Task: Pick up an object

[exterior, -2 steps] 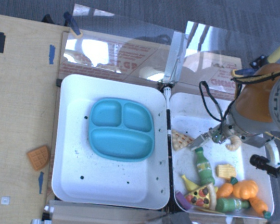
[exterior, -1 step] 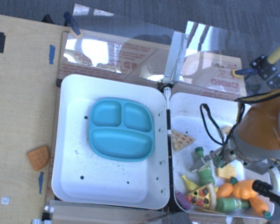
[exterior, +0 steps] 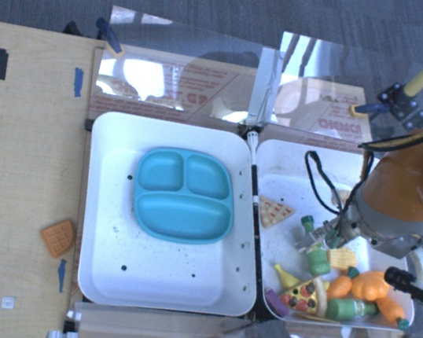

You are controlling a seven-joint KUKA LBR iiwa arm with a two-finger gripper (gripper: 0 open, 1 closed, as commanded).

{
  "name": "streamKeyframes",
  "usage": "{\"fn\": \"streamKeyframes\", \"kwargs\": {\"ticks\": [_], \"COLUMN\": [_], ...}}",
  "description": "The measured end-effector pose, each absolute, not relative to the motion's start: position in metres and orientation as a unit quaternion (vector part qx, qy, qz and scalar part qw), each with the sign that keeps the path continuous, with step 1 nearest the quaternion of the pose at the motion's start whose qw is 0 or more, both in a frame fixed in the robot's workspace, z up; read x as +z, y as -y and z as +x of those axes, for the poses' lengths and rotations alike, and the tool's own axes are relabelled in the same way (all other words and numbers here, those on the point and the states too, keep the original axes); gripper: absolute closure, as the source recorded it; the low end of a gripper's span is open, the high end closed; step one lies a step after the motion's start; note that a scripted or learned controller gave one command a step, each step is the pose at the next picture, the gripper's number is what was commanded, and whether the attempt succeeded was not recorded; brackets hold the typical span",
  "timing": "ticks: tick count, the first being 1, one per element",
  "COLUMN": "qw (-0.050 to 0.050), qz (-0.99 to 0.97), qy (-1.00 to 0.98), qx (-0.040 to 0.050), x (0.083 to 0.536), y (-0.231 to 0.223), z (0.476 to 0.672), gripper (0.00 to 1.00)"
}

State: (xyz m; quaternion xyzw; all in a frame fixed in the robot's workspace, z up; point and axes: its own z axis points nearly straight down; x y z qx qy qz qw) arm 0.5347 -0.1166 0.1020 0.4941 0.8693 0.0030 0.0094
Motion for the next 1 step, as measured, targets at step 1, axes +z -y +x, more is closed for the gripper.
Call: {"fn": "streamKeyframes", "kwargs": {"ticks": [1], "qw": [0.005], "qz": [0.495], "qy": [-0.869], "qx": [0.004], "x": [0.2196], "y": [0.0456], "z": [0.5818], "gripper": [1.0]}}
